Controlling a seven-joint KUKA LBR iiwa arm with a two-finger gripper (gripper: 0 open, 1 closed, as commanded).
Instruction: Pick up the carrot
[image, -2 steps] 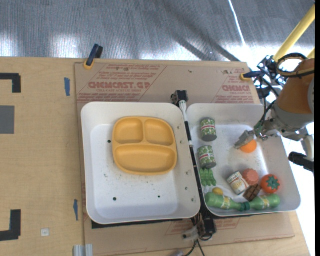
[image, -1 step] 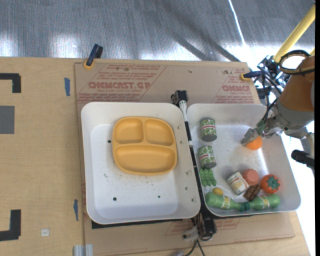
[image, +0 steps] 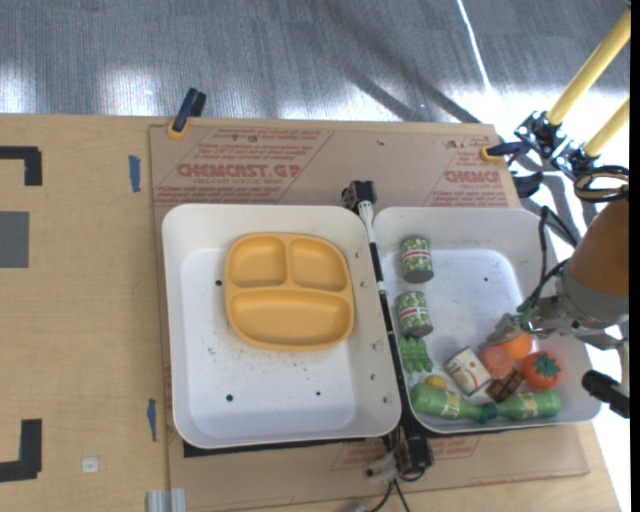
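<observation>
We see the carrot (image: 507, 353) in the right bin (image: 470, 265), near its right wall, beside a tomato (image: 541, 369); the claw (image: 522, 322) hangs just over it, and we cannot tell its grip state

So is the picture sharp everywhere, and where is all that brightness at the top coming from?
In the camera view, bright streaks of glare wash across the floor beyond the bench; the yellow plate in the left bin is evenly lit and crisp; the arm at the right edge looks soft and blurred, and the toy food heaped below it in the right bin is harder to tell apart.
</observation>
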